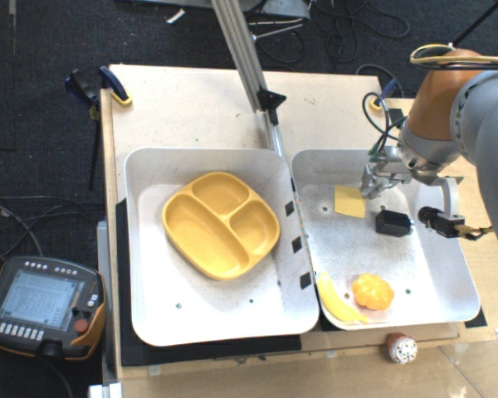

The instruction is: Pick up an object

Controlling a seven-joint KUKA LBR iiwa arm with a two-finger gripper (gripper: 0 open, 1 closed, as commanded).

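Nothing's picked up yet: the tool (373,182) hangs right by the pale yellow block (349,201) in the right bin (448,264); honestly can't tell its grip state.

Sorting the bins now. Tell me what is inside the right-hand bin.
The right bin holds a pale yellow square, a small black object, a banana and an orange lump. The gripper hangs by the square's edge; whatever lies beneath the arm is covered.
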